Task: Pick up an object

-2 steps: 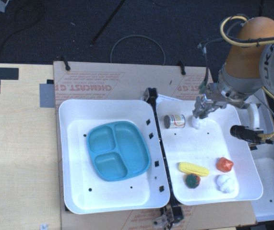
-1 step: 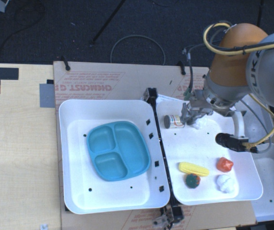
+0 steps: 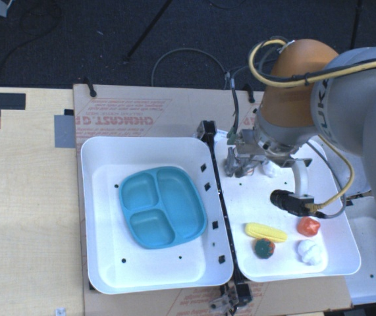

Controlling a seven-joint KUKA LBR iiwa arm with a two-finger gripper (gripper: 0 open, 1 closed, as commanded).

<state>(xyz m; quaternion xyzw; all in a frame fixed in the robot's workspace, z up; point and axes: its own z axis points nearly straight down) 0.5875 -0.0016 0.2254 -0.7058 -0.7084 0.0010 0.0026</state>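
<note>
Grey gripper (image 3: 239, 168): fingers parted, nothing between them, no object touched
Right bin (image 3: 286, 276): white, its far left corner under the fingers
Yellow corn (image 3: 265, 231): well apart from the fingers, toward the camera
Green ball (image 3: 263, 248): just beside the corn, farther off
Red piece (image 3: 308, 226): right of the corn
White lump (image 3: 309, 252): farthest in that bin
Blue plate (image 3: 163, 206): three compartments, in the left bin (image 3: 102, 255), left of the fingers
Bench (image 3: 23, 209): pale wood, farther left
Floor (image 3: 76, 31): dark, with cables, beyond the fingers
</note>
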